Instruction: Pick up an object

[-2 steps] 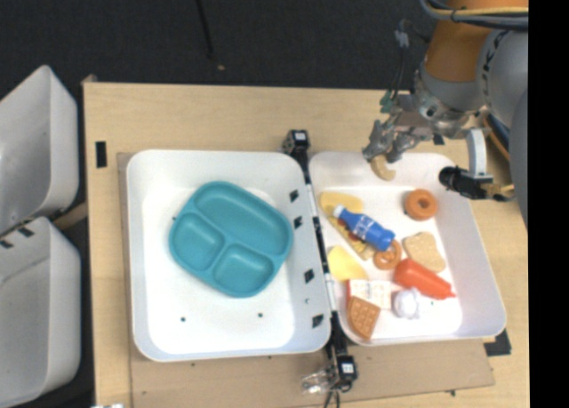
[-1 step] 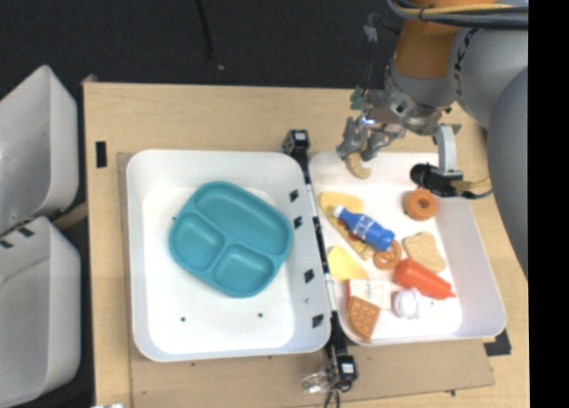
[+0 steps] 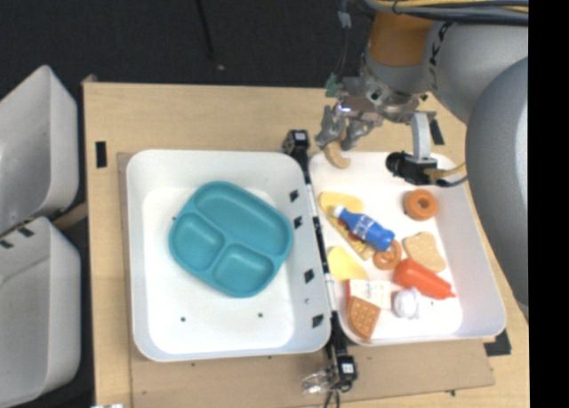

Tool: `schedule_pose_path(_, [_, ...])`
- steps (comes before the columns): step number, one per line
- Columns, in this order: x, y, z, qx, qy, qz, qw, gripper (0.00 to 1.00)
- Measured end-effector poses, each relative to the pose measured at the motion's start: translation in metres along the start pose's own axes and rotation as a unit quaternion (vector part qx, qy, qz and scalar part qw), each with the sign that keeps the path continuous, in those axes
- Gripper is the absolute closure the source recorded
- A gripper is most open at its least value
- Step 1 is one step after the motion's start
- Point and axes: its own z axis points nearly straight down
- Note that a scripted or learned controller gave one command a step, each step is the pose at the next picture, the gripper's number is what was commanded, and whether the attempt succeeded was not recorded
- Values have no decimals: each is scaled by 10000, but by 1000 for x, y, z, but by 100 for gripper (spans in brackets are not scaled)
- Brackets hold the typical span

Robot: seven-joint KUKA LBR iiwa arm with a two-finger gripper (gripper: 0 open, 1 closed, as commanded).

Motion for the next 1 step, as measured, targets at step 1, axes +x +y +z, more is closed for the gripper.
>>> schedule_pose_path(1, [1, 6, 18, 20, -13, 11, 10000, 100])
